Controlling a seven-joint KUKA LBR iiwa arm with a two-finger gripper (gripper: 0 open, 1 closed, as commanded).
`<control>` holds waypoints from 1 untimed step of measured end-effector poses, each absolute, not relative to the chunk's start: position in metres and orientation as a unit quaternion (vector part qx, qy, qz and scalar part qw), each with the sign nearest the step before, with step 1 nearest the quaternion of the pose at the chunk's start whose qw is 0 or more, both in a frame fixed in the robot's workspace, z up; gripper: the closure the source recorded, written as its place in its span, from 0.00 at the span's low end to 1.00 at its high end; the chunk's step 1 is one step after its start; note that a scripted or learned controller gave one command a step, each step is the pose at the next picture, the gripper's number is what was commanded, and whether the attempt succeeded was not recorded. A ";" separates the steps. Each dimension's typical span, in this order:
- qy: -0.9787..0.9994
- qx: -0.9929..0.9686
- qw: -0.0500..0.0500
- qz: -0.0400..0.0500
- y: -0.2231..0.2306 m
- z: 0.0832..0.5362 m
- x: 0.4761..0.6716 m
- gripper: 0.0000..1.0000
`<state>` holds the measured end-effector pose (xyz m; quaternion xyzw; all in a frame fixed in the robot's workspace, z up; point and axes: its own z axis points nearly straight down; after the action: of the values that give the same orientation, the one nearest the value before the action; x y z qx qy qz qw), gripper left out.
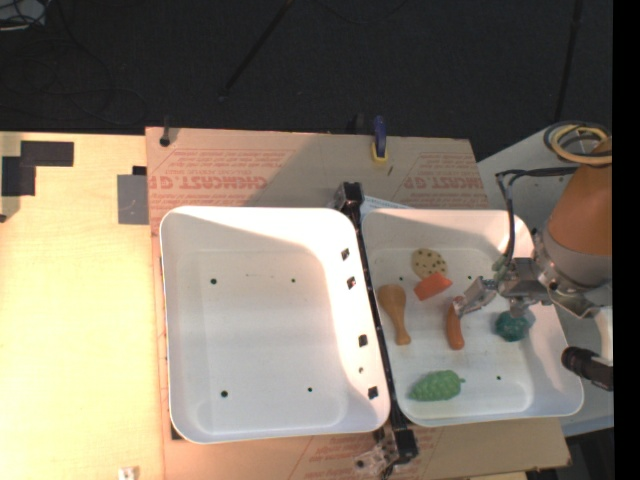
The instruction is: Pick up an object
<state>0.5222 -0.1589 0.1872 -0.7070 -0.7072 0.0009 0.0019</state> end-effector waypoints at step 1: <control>-0.709 -0.705 0.001 0.000 -0.108 0.206 0.523 0.00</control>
<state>0.5231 -0.1084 0.2061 -0.7055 -0.7087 -0.0004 0.0011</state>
